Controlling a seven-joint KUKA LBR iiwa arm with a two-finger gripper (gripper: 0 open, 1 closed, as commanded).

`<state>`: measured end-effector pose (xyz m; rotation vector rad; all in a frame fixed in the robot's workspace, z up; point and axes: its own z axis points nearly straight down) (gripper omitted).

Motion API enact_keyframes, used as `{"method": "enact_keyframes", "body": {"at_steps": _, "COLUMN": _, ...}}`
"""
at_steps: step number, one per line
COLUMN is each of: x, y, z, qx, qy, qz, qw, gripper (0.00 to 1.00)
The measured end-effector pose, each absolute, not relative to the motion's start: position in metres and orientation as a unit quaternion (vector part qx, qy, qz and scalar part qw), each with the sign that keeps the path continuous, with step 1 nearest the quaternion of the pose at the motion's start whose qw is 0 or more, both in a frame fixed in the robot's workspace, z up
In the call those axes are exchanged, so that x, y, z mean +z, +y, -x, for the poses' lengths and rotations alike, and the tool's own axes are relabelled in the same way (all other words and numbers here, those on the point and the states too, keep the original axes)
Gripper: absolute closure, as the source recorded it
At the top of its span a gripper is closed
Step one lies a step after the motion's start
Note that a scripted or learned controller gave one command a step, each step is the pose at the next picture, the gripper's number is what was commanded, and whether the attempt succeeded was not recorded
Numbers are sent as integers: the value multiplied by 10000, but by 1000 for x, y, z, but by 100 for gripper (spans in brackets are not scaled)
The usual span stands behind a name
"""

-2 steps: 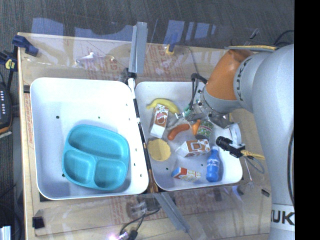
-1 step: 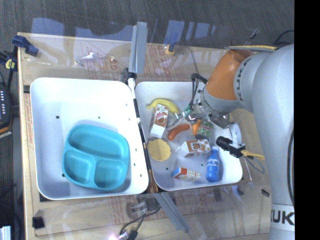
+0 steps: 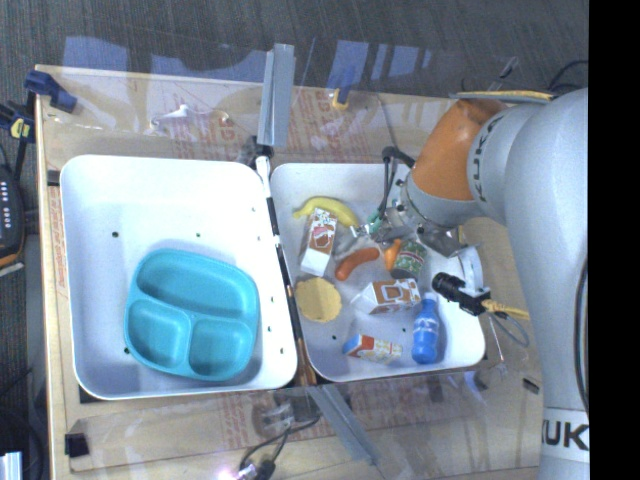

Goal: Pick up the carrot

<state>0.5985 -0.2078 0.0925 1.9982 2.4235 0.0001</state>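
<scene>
Because the right bin (image 3: 465, 353) is so crowded, the pick faces trouble from its neighbours more than from the carrot itself. Seen from the one overhead camera, the carrot (image 3: 357, 262) lies at a slant near the middle of that bin, right of frame centre. A carton (image 3: 320, 241) sits just beside its left end, a banana (image 3: 328, 209) lies above that, a green can (image 3: 408, 258) stands close to its right end, and a second carton (image 3: 393, 294) lies just below. A yellow disc (image 3: 319, 299), a blue bottle (image 3: 427, 330) and a third small carton (image 3: 372, 348) fill the lower part of the bin.

The gripper (image 3: 388, 230) hangs at the upper right of the carrot, under the orange band of the arm (image 3: 455, 158). It is dark and partly hidden by the wrist, so whether it is apart or together cannot be told, and nothing can be seen clamped in it.

Judging from this layout, the likeliest failure is a descent that lands on the can or pinches the carton instead, since both crowd the carrot's ends. A grip along the carrot's length rather than across it would probably slide off its smooth, tapered body. A push might also wedge it under the banana or against the bin wall. The left bin (image 3: 90, 268) holds a blue tray (image 3: 192, 313), well apart from all this.
</scene>
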Motion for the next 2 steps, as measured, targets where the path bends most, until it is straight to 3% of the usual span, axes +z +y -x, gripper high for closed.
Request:
{"method": "enact_keyframes", "body": {"at_steps": 1, "x": 92, "y": -208, "z": -599, "qx": 0, "qy": 7716, "qz": -6361, "qw": 3, "gripper": 0}}
{"method": "enact_keyframes", "body": {"at_steps": 2, "x": 103, "y": -207, "z": -599, "qx": -2, "qy": 7727, "qz": -6348, "qw": 1, "gripper": 100}}
